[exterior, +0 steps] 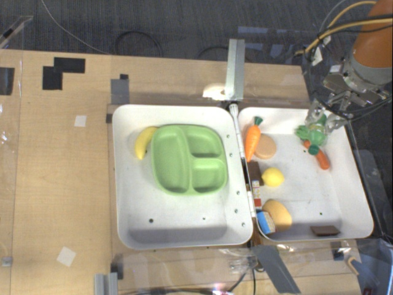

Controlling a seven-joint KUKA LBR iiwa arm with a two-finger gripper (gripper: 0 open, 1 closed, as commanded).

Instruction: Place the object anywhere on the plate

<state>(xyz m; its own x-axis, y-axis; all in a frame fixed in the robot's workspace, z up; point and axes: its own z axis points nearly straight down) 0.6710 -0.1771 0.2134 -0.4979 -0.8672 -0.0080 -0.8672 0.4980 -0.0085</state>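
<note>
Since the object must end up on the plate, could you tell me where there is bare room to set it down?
All three compartments of the green plate look bare. The left bin has open floor in front of the plate; a banana hugs the plate's left rim. The right bin is crowded along its left wall, from the carrot to the lemon, with bare floor centre-right.

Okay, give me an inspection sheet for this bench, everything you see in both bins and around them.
Surface: pale wooden bench bearing two shallow white bins, left bin and right bin.
Job's things: green divided plastic plate in the left bin; yellow toy banana beside the plate's left edge.
Clutter: right bin holds large orange toy carrot, tan round bun, yellow lemon, tan bread loaf, small carrot with green leafy top.
End effector: above the small carrot's greens; finger state unclear.
Cables: yellow and black cables by the arm.
Surroundings: dark carpet.
</note>
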